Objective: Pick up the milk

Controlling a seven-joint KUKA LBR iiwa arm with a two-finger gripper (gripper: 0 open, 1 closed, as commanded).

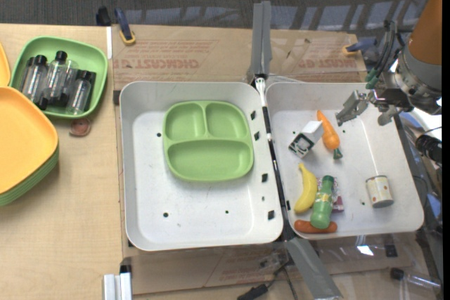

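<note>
On the far left, beside the bins, a small green tray (28, 53) held dark-capped bottles whose labels could not be read. Behind the bins, the cardboard sheet (169, 53) carried red printing, seen upside down, that looked like "CHEMCAST". Inside the right bin (394, 221), the milk (306, 138), a small white carton with a dark face, lay tipped beside the carrot (329, 132), its long axis slanting from lower left to upper right; no writing on it was legible. The gripper (371, 107) hovered up and to the right of it, fingers spread and empty. The coming move, I judged, ran down-left.
</note>
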